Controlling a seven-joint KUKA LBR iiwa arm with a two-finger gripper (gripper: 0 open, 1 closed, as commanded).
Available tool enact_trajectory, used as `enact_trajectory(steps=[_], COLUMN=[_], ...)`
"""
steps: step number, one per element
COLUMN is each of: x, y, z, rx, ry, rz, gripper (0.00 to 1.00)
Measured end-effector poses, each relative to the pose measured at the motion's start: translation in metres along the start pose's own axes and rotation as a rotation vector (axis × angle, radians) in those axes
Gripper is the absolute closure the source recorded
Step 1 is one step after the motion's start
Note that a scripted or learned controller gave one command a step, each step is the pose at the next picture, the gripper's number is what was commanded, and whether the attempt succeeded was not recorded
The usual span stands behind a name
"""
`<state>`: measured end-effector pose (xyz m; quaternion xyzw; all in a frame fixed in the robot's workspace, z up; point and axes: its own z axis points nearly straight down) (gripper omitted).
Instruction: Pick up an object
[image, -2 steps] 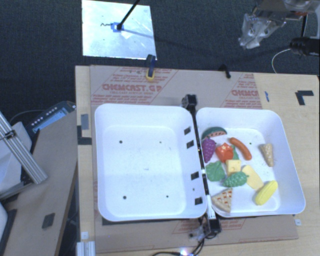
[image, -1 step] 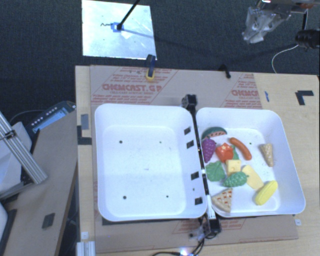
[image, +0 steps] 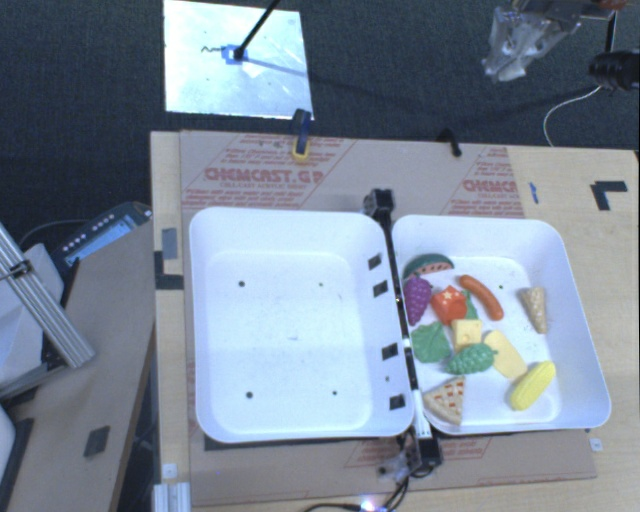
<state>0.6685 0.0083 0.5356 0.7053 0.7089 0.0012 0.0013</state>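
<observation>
Several toy foods (image: 470, 335) lie clustered in my right bin (image: 575, 290), low on the worktop (image: 400, 170); my tool (image: 515, 50) hangs well apart, above the bin's far edge, grip state unreadable.

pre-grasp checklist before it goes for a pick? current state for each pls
1. Objects within the right bin: ok, toy foods all lie inside it.
2. Gripper clear of the bins: ok, it sits beyond the bench's far edge.
3. Finger state: cannot tell, blurred.
4. An isolated target: ok, the cone lies apart near the right wall.
5. Central cluster graspable: not ok, the grapes, red pepper and cheese are crowded together.
</observation>
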Motion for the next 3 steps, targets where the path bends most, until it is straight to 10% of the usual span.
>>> enact_trajectory(steps=[1,2,3], x=[0.077,0.088,0.008], y=[-0.002,-0.026,0.001], z=[0.158,-0.012,0.001], rx=[0.018,-0.017,0.0], ry=[0.002,0.004,-0.003], rz=[-0.006,-0.002,0.011], gripper=[1.0,1.0,1.0])
